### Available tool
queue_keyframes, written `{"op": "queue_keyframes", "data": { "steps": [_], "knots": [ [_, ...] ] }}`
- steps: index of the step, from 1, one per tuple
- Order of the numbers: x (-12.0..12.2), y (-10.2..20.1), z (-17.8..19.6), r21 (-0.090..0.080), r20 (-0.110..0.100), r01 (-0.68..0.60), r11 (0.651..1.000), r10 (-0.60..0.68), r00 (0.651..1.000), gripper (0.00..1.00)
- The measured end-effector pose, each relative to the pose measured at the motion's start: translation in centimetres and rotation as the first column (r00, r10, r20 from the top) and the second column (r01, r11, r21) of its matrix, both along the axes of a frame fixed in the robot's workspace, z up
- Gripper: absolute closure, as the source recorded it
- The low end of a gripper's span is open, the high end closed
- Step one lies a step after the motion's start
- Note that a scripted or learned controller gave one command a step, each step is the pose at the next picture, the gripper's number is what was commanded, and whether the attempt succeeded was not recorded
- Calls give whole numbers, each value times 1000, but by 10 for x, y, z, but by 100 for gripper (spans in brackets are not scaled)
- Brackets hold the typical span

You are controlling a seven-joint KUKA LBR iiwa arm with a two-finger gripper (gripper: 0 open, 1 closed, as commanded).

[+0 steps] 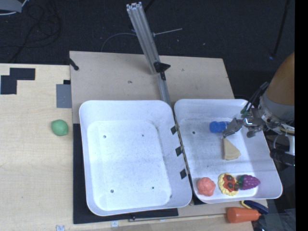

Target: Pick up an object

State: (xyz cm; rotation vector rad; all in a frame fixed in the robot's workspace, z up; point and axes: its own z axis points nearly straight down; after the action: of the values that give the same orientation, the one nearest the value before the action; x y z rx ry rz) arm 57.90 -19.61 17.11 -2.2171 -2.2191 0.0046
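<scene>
Progress: nothing lifted yet, judging by every object lying on a bin floor or the desk.
Gripper (239,126): low over the right bin (269,150), at the frame's right; fingers look slightly parted with nothing between them.
Nearest candidates: blue object (217,126) just left of the fingertips; tan wedge (231,150) just below them.
Other contents: pink lump (206,186), fruit-patterned toy (230,183) and purple grapes (250,181) along the bin's lower edge.
Left bin (86,143): beside it.
Remaining: descend, close on one object, raise it.
</scene>
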Motion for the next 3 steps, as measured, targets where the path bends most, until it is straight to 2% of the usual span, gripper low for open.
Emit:
{"op": "queue_keyframes", "data": {
  "steps": [1, 2, 3],
  "knots": [
    [0, -2, -43, 0, 2, 0, 1000, 0, 1000, 0],
    [1, -3, -31, -1, 5, 2, 1000, -2, 1000, 100],
    [2, -6, 12, -2, 8, 1, 1000, -1, 1000, 100]
  ]
}}
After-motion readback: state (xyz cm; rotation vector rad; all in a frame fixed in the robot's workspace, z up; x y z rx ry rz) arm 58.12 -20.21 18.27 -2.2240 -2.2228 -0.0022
